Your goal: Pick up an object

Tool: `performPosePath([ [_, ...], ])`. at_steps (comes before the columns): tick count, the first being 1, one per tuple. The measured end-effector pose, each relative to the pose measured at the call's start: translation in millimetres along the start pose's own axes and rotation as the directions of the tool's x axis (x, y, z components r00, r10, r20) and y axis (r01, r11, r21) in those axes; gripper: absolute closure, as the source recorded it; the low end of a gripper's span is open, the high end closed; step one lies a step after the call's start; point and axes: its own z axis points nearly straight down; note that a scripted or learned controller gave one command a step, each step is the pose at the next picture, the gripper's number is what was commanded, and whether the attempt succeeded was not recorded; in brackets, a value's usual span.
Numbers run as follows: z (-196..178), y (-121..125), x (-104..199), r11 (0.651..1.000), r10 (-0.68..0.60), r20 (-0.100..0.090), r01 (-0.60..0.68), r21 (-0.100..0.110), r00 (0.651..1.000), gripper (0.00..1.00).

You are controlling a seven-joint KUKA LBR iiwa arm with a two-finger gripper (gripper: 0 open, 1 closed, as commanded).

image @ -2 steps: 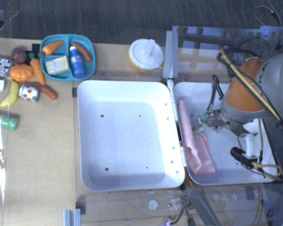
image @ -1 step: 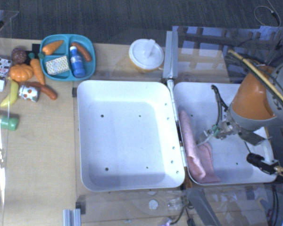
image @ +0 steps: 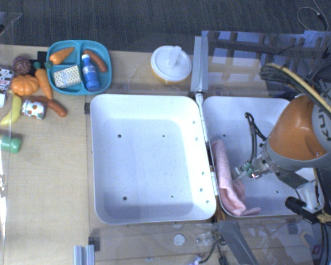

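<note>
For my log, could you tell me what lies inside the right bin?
A pink cloth lies along the right bin's left wall. The arm covers the bin's right part.

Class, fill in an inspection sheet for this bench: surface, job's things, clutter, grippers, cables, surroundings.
Surface: wooden bench bearing left bin and right bin.
Job's things: pink cloth lying along right bin's left wall.
Clutter: teal tray of toy food, loose toy food, lidded tub.
Grippers: gripper low in right bin beside the cloth, holding nothing visible.
Cables: black cable by the wrist.
Surroundings: dark floor.
</note>
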Motion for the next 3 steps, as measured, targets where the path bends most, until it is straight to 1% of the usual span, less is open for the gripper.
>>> performPosePath([
  [1, 0, 0, 0, 1.000, 0.000, 0.000, 0.000, 0.000, 1.000, 0.00],
  [2, -40, 49, -44, 1.000, -0.011, -0.010, 0.011, 0.015, 1.000, 0.00],
  [3, -28, -16, -21, 0.998, 0.060, -0.010, -0.060, 0.018, 0.998, 0.00],
])
